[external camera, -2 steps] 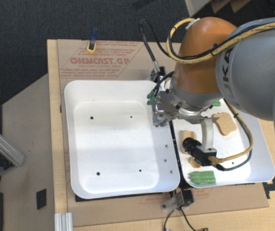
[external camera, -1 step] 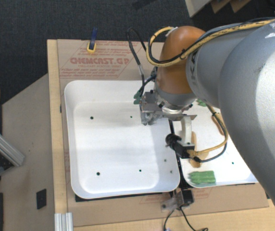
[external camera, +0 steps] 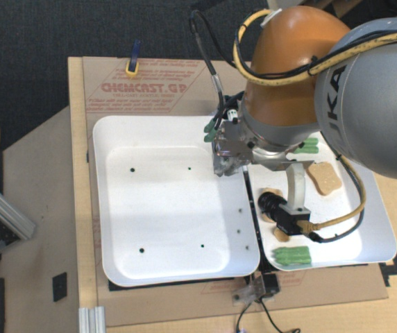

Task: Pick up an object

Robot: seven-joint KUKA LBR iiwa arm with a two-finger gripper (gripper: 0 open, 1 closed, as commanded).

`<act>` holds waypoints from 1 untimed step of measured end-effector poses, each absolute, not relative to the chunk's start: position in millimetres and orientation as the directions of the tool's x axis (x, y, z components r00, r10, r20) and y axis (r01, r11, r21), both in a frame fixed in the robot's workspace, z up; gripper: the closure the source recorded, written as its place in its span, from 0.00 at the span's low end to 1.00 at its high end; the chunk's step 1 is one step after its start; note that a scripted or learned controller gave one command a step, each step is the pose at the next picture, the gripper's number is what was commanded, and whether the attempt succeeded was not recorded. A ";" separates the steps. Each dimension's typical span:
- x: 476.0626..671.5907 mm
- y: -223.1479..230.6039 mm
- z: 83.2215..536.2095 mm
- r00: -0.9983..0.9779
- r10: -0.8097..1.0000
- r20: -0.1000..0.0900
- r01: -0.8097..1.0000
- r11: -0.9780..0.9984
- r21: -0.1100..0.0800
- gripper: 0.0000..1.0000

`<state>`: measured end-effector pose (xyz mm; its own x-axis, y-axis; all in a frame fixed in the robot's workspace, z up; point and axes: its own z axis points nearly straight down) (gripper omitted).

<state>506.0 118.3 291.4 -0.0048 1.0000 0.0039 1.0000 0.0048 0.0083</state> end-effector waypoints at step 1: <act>569.0 104.7 221.4 0.002 1.000 -0.002 1.000 -0.002 0.000 1.00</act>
